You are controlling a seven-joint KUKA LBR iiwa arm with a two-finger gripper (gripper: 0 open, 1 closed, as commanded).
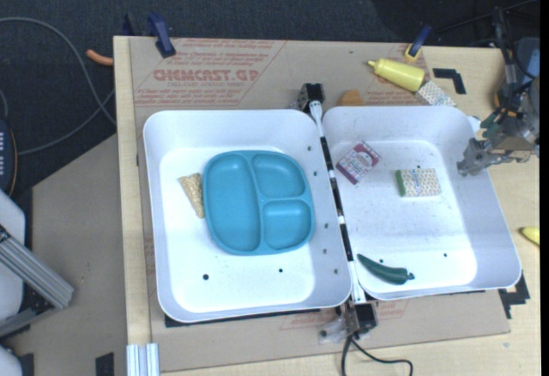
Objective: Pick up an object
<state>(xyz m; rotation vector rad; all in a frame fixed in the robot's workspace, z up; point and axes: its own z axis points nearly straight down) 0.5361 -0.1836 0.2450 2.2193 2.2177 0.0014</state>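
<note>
The right bin point(480, 233) holds a pink and white packet point(358, 162) near its left wall, a green and white sponge-like square point(418, 183) in the middle, and a dark green pepper-shaped object point(385, 270) at the front. My gripper point(487, 151) hangs over the right bin's right rim, apart from all three objects. Nothing shows between its fingers.
The left bin point(163, 220) holds a blue divided plate point(257, 199) with a tan cracker-like piece point(192, 189) beside it. A yellow bottle point(397, 71) lies on the bench behind the right bin. A black divider point(330, 194) runs between the bins.
</note>
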